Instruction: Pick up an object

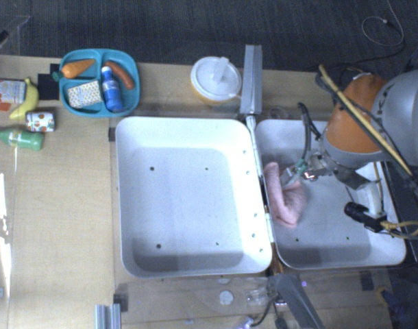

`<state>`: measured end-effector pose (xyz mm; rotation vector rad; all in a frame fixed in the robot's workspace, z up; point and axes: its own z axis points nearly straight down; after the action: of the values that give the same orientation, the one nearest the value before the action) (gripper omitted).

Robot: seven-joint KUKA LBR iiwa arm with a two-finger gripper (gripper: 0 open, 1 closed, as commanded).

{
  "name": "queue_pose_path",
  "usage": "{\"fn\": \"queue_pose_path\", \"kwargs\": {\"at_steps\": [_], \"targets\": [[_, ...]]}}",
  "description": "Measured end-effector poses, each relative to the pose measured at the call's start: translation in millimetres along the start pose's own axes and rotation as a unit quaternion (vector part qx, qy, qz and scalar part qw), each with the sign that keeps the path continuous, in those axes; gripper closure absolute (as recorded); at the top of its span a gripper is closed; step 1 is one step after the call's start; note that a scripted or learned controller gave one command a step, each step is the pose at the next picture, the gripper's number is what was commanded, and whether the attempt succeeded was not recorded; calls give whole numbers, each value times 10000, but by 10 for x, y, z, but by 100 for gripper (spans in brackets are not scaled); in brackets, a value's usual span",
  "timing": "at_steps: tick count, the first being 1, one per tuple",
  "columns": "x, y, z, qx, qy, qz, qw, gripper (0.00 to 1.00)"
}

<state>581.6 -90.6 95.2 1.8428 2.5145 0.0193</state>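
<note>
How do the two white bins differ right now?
The left bin looks larger and squarer than the right bin. A pink object lies in the right bin near its left wall, while the left bin's floor shows just small dots. The gripper sits over the right bin, not the left. Both are shallow, white and side by side.

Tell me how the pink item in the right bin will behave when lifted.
The pink item looks soft and limp, lying bent along the right bin's left wall, so it would probably droop. It seems light and unlikely to roll.
</note>
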Motion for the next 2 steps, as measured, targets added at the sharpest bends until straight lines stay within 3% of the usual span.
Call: {"fn": "queue_pose_path", "kwargs": {"at_steps": [1, 2], "targets": [[-333, 620, 33, 20, 16, 33, 10000, 0], [-242, 285, -861, 87, 48, -284, 9995, 0]]}}
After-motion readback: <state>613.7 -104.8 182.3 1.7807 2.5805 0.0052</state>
